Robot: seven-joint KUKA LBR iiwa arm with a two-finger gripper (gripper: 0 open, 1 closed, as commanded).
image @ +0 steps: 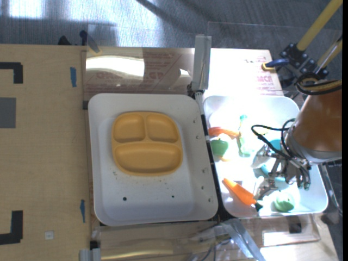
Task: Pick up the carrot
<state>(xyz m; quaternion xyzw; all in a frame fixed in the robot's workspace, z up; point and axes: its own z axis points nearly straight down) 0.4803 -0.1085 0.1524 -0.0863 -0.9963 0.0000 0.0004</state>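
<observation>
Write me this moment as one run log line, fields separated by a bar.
arm: over right bin | gripper: above carrot, not holding | carrot: lying at bin's near edge | left bin: yellow divided plate

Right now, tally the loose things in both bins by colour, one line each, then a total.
Yellow: 1, the divided plate in the left bin.
Orange: 2, the carrot and another orange piece in the right bin.
Green: 2, one and another.
Total: 5. Small teal bits under the gripper are too unclear to count.
</observation>
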